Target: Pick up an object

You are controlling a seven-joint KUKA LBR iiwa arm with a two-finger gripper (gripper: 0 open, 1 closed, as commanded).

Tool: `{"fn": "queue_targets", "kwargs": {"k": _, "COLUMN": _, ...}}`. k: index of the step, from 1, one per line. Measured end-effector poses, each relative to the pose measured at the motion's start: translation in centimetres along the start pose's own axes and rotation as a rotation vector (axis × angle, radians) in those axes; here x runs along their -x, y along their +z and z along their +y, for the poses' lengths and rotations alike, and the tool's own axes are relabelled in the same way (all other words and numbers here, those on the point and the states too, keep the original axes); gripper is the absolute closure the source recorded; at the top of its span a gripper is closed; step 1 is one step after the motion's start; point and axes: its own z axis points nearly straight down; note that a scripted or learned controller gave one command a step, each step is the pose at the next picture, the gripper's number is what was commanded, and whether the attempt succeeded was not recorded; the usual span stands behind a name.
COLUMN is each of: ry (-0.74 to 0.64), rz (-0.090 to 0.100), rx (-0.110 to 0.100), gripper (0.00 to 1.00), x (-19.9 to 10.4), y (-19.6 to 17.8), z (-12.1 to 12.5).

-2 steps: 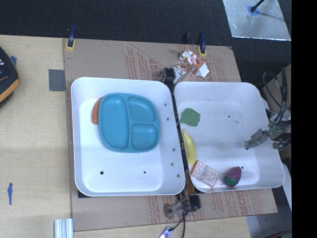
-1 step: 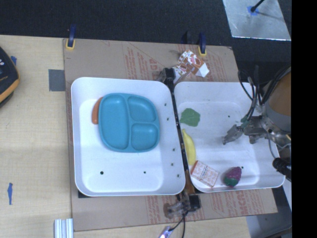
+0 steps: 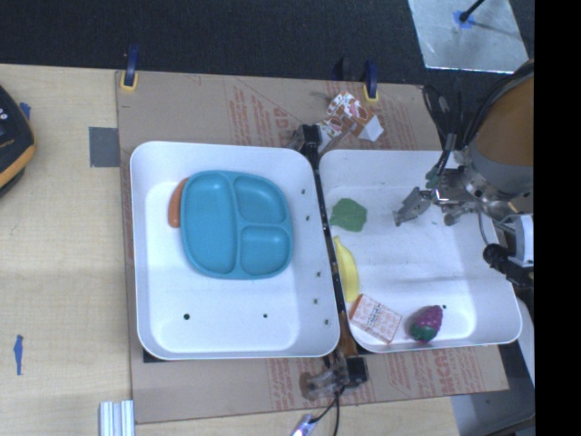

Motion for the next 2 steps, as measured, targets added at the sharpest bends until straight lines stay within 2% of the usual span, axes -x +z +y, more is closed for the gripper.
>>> {"fn": "queue_targets", "kwargs": {"k": 1, "ry": -0.001, "rz": -0.002, "rx": -0.004, "gripper": 0.00, "x": 3.8, "y": 7.9, "z": -1.3}}
{"fn": "queue_targets", "kwargs": {"k": 2, "ry": -0.001, "rz": -0.001, "rx": 0.001, "gripper": 0.00, "x": 6.3, "y": 3.8, "z": 5.1}}
